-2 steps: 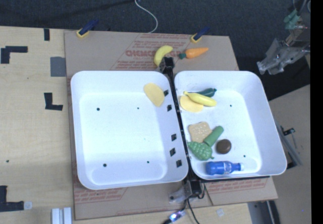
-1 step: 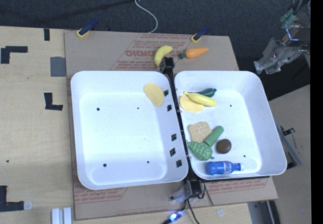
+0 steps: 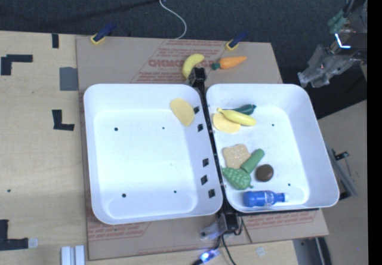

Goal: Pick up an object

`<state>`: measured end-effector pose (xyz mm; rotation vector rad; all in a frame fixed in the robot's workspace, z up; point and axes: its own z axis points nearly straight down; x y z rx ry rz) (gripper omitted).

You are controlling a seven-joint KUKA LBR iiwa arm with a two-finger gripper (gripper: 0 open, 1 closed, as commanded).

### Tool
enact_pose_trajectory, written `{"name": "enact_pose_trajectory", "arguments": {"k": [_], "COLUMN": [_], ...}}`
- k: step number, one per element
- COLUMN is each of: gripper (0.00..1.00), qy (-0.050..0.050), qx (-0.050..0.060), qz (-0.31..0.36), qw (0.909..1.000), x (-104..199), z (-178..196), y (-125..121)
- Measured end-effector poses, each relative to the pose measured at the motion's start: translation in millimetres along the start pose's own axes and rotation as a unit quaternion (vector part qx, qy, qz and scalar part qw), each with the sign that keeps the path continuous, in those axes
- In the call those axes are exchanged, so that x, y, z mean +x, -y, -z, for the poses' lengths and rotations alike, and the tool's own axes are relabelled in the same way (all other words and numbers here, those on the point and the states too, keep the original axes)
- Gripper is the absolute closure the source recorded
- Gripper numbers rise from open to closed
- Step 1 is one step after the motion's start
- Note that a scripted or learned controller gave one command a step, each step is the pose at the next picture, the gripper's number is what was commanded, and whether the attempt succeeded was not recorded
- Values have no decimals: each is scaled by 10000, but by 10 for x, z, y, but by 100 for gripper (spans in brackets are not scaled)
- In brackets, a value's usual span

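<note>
Claw point(image 3: 322, 70) first: you see it parked at the upper right, outside the bins, past the far right corner of the right bin point(image 3: 298, 138), and it is too small and blurred for you to tell how wide it stands or whether anything is in it. Every candidate lies down and to the left of it.

Working left to right: the left bin point(image 3: 119, 156) carries one pale yellow piece point(image 3: 183, 111) against its far right wall. Beyond the bins, on the cardboard, a banana point(image 3: 191, 64) and a carrot point(image 3: 230, 62) lie near the divider's top end.

In the right bin, a second banana point(image 3: 237, 117) sits nearest your claw, its long axis running roughly left to right, touching a yellow piece point(image 3: 224, 125) and a dark green item point(image 3: 245, 108) half hidden behind it. Below come a tan cracker-like piece point(image 3: 236, 153), a green bumpy vegetable point(image 3: 237, 178), a green cucumber-shaped piece point(image 3: 252, 161), a brown round thing point(image 3: 264, 172) and a blue bottle point(image 3: 264, 199) lying flat along the near wall.
</note>
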<state>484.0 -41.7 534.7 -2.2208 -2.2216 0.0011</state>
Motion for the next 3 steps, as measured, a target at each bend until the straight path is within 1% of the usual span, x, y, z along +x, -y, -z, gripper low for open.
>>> {"name": "enact_pose_trajectory", "arguments": {"k": [3], "gripper": [100], "qy": [1], "qx": [2], "qz": [6], "qw": [10000], "x": [250], "z": [-1], "y": [0]}}
